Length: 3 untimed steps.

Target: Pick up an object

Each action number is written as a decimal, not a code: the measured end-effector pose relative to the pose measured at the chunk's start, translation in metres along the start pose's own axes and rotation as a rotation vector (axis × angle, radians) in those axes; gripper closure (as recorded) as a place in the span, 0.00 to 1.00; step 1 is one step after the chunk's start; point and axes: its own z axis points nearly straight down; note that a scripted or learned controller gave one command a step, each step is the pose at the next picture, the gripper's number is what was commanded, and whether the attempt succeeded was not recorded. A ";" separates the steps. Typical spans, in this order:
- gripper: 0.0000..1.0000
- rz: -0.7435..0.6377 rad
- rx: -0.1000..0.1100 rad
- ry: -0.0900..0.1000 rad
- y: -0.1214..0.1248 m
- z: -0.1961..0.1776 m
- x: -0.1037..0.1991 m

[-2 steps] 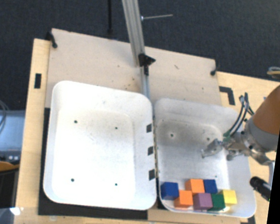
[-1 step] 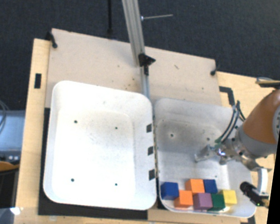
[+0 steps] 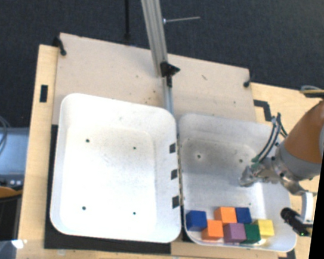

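Arm (image 3: 305,138) enters at 3 o'clock, gripper (image 3: 250,175) low over right bin (image 3: 221,135); grip state impossible to tell. Blocks (image 3: 229,223) cluster at bin's 5 o'clock corner, apart from gripper. Left bin (image 3: 113,170) alongside.

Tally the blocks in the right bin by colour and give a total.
Blue blocks: 2
Orange blocks: 2
Purple block: 1
Green block: 1
Yellow block: 1
Total: 7

Matt white plastic bins (image 3: 122,111) w/ grey scuffs, pale wood bench (image 3: 37,137), smooth glossy blocks (image 3: 229,225).
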 end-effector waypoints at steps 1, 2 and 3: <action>1.00 -0.007 0.002 0.002 0.007 -0.047 0.004; 1.00 -0.008 0.000 0.001 0.007 -0.111 0.005; 1.00 -0.012 0.005 0.003 0.009 -0.122 0.005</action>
